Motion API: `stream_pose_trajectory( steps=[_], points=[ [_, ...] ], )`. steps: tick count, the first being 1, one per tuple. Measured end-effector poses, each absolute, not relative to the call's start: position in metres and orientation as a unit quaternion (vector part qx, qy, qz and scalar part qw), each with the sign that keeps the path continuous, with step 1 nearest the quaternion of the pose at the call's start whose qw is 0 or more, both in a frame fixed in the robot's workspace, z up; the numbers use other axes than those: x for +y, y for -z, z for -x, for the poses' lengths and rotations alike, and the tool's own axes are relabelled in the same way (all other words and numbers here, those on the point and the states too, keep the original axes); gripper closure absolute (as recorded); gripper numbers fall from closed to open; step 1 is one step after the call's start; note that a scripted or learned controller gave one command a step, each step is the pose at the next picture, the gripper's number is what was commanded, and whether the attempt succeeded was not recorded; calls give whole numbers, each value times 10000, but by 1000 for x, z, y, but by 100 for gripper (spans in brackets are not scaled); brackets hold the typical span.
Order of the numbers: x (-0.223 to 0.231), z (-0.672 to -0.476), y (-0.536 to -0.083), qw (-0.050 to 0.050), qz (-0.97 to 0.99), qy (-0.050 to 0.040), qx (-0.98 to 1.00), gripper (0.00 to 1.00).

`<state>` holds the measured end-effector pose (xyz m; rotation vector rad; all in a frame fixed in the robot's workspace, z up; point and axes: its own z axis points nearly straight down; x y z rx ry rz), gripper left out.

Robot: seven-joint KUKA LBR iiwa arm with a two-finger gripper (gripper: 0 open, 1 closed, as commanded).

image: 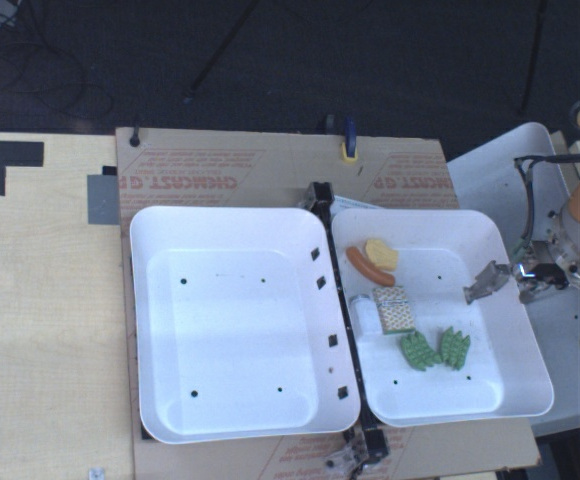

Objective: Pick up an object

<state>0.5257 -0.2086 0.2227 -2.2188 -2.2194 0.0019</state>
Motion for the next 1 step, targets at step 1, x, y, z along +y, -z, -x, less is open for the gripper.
stream_pose_trajectory(
  steps=[1],
  points=[
    [-212,-498,-124,62,7072,-28,-7070,0]
  ],
)
